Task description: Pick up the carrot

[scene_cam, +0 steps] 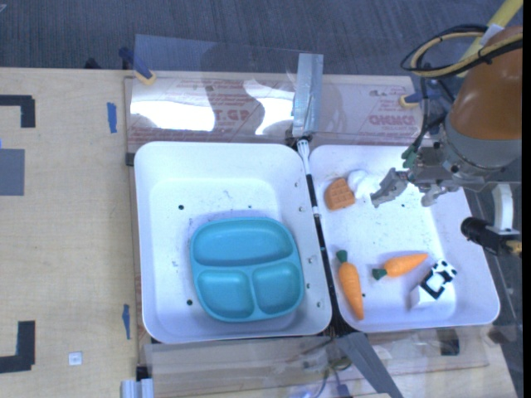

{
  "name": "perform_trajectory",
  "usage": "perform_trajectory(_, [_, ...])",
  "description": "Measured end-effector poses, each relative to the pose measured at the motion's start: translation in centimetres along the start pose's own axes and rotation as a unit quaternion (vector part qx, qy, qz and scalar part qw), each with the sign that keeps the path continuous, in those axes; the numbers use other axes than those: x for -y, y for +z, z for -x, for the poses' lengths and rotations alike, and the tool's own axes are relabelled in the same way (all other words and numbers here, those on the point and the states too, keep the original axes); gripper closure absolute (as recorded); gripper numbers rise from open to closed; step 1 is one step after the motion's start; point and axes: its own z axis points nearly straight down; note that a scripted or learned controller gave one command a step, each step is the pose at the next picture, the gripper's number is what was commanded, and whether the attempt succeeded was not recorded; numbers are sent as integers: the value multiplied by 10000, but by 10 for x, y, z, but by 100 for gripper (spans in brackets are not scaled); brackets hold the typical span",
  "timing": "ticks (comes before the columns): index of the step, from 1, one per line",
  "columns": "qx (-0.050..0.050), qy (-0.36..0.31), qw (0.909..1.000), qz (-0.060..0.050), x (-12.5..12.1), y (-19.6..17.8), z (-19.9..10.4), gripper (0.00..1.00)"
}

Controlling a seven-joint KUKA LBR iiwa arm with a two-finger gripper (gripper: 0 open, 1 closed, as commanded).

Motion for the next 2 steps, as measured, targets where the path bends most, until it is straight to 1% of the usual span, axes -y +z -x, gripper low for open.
perform_trajectory(1, [19, 124, 9999, 18, 48, 130, 48, 0])
perform_trajectory(2, [10, -185, 9998, 75, 76, 145, 41, 0])
